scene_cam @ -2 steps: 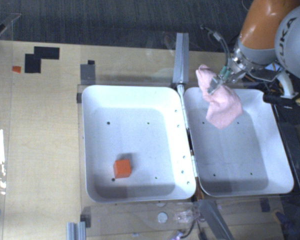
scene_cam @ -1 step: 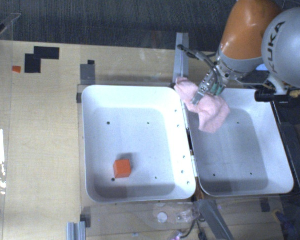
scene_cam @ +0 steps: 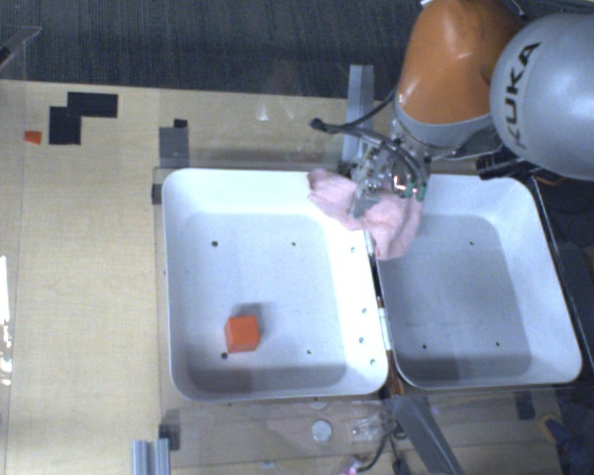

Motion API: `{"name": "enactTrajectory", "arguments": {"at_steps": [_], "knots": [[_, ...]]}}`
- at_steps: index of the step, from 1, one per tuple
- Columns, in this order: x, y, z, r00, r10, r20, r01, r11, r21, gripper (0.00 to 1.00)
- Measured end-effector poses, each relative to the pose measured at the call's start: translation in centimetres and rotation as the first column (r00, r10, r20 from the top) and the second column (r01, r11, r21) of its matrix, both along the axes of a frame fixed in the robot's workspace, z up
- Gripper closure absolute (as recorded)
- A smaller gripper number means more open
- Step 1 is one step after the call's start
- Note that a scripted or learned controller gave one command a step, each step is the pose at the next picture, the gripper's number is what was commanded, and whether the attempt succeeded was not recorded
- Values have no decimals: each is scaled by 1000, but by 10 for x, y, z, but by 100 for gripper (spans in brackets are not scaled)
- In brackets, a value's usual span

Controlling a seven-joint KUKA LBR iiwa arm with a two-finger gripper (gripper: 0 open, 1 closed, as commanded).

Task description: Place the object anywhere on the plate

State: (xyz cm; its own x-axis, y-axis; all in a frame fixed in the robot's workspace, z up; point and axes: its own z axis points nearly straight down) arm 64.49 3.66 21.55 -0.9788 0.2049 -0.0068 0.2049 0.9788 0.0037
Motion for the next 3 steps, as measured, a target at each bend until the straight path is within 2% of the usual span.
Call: {"name": "enactTrajectory", "arguments": {"at_steps": [1,2,3], "knots": [[-25,36,3,979,204,-1,-204,979,-1,100],[-44,84,5,978,209,-2,-209,978,0,100],[-44,84,5,978,208,-2,-208,978,0,0]]}}
